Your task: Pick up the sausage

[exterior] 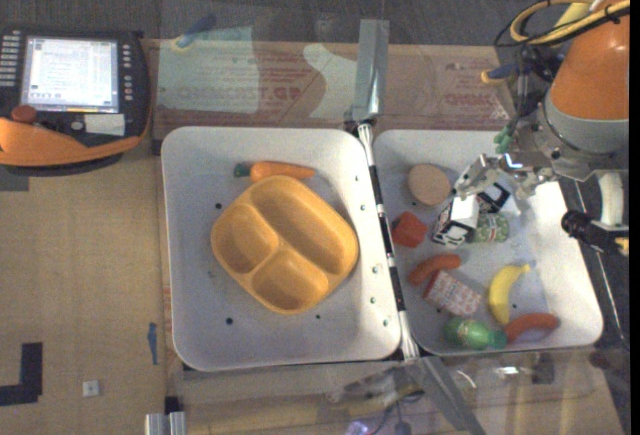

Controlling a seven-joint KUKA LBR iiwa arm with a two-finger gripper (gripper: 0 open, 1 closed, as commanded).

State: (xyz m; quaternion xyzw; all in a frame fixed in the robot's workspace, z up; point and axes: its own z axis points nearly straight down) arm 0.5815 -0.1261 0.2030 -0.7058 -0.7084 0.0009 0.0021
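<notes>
Down front in the right bin (585, 318) lies the sausage (531, 325), untouched, while the gripper (462, 216) hovers nearby, finger spread impossible to tell.

Two white bins are recorded: the left bin (190, 253) holds a plain yellow-orange divided tray (284, 243) and an orange carrot (283, 170) tipped dark green, while the right bin (578, 253) holds a tan disc (430, 184), a red block (408, 229), two red-orange sausages (434, 268) (531, 325), a yellow banana (506, 291), a pink speckled packet (455, 294), a green item (474, 332) and a green-and-white patterned packet (493, 227). The arm (592, 83) is listed as orange over grey, the gripper (460, 219) as black and white. The pendant (72, 98) is dark grey with an orange base and a pale screen.
</notes>
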